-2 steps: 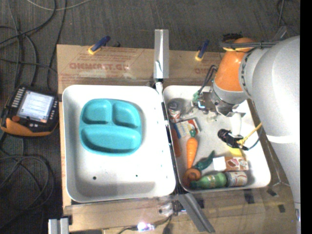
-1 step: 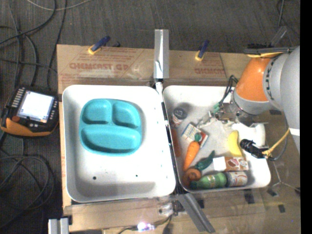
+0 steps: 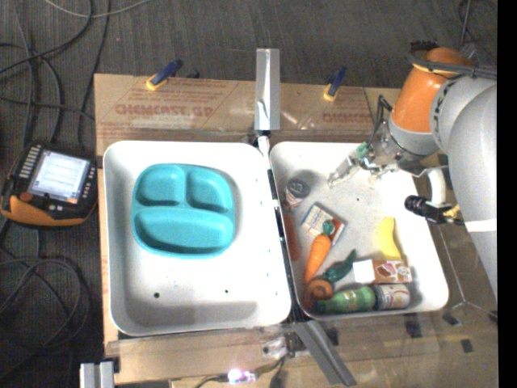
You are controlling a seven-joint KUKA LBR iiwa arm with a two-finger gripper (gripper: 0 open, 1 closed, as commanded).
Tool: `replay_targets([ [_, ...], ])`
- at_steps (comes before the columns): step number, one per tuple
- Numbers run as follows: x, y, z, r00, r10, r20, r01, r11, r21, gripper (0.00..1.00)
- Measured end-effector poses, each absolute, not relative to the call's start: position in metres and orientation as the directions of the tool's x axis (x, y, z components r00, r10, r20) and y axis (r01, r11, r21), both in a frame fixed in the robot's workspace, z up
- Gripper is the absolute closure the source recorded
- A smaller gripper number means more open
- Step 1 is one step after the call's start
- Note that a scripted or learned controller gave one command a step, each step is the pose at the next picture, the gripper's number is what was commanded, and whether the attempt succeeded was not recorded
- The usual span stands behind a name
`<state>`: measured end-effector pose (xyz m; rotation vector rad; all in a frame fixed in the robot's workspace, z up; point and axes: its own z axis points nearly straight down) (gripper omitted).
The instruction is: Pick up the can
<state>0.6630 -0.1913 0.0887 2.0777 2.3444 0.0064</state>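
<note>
Two shallow white plastic bins sit side by side on a brown cardboard-covered tabletop (image 3: 202,107). The left bin (image 3: 121,297) holds a smooth turquoise plastic tray (image 3: 184,209) with rounded corners and three compartments.

The right bin (image 3: 432,285) carries the clutter. The can (image 3: 298,189), a small grey metal cylinder with a round top, stands in its upper left corner, close to the wall. Just below and to the right lies a small printed carton (image 3: 321,221), and against it a tapered orange toy carrot (image 3: 317,254) with a green stub. A curved yellow banana (image 3: 388,238) lies toward the right wall. Along the lower edge sit a glossy green bottle (image 3: 349,299) on its side, a short labelled jar (image 3: 393,295), a white block (image 3: 363,271) and a dark green piece (image 3: 342,267).

The claw (image 3: 353,166), thin metallic fingers under the grey wrist and orange band, hangs over the upper middle of the right bin, well right of the can. Its fingers appear spread, with nothing between them, and the white floor shows beneath.
</note>
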Motion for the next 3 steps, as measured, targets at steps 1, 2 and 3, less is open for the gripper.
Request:
replay_targets([
  [1,0.670,-0.114,0.089,0.141,0.990,-0.005,0.990,-0.141,0.005,0.00],
  [2,0.671,-0.115,0.100,0.141,0.990,-0.010,0.990,-0.141,0.008,1.00],
  [3,0.671,-0.116,0.099,0.141,0.990,-0.011,0.990,-0.141,0.007,0.00],
])
